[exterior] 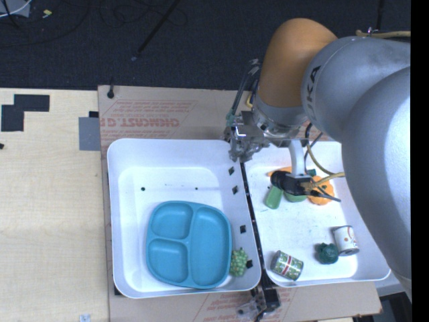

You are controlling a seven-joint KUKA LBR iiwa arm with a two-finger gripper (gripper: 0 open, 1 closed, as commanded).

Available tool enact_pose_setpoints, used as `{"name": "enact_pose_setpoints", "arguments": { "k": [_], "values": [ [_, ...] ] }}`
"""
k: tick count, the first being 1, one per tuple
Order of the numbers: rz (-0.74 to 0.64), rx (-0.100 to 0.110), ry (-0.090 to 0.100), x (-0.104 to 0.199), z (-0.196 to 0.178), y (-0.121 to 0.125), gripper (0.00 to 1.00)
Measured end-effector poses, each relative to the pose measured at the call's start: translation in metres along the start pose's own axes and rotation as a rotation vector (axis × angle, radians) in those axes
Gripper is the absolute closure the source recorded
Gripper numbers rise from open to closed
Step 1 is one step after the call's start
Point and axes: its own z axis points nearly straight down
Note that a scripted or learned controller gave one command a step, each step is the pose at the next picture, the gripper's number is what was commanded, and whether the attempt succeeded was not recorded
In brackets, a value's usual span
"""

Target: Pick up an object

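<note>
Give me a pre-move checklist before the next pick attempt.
1. Gripper over a target: not ok, it sits above the wall between the bins.
2. Object held: cannot tell.
3. Pickable items in right bin: ok, striped can, white can, green cylinder.
4. Blue divided plate lying flat in left bin: ok.
5. Green cluster graspable: not ok, jammed against plate and wall.

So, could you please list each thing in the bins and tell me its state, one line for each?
Blue plate: flat in the left bin, right side up.
Green grapes: in the left bin, at the plate's right edge.
Striped can: on its side in the right bin.
White can: on its side in the right bin.
Dark green lump: touching the white can.
Green cylinder: tilted, beside the orange thing.
</note>
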Motion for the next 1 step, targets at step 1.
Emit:
{"name": "enact_pose_setpoints", "arguments": {
  "k": [1],
  "values": [
    [-0.002,-0.003,0.0,0.0021,-0.0023,0.004,1.0]
  ]
}}
